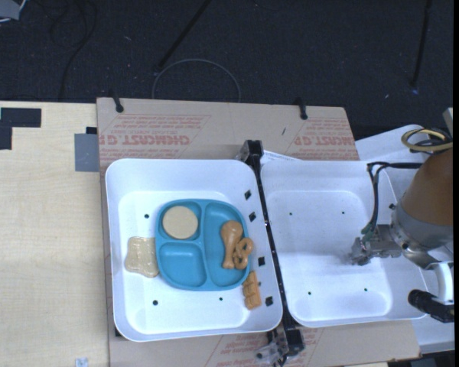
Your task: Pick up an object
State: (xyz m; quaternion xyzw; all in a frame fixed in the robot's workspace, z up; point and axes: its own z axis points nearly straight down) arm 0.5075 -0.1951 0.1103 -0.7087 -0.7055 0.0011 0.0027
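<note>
Blue plastic tray [195, 260] | tan round cookie [179, 222] | gripper [361, 251] state unclear

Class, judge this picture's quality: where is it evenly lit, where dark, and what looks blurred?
Camera view: both white bins are evenly lit without harsh glare; the floor behind is nearly black; the arm at right is soft and blurred; the blue tray and its food stay fairly sharp.

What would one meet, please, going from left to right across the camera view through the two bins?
Pale toast-shaped piece → blue divided tray with a round tan disc → brown pretzel-like piece on the tray → small tan piece beside the tray → right bin → gripper.
</note>
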